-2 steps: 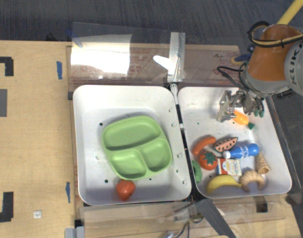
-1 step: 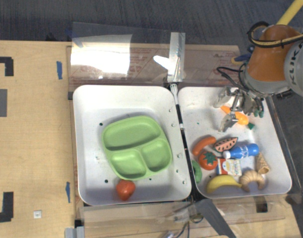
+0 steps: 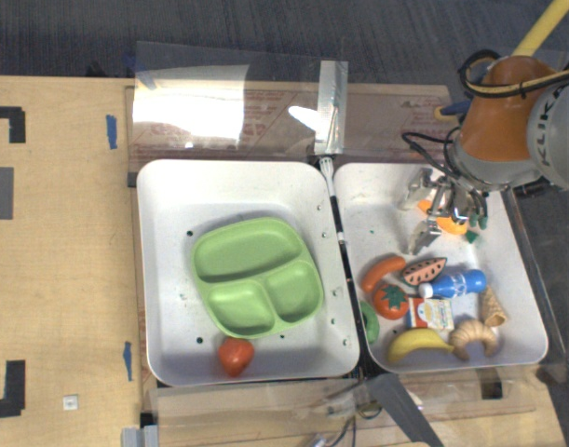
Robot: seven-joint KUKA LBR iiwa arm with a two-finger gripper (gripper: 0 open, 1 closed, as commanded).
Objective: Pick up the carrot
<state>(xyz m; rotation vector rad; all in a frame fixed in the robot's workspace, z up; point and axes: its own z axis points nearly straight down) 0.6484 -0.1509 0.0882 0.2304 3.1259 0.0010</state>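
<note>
I'm watching the gripper [image 3: 442,214], fingers gripping an orange piece that may be the carrot [image 3: 449,225], directly underneath.

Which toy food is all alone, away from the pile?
The small red tomato sits alone in the left bin, just below the green plate. All the other foods crowd together in the right bin.

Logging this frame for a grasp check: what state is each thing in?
End effector: over the right bin, an orange piece by its fingers; grasp unclear.
Green plate: upright, compartments bare, in the left bin.
Red tomato: loose beside the plate.
Banana: lying in the pile.
Bottle: on its side.
</note>
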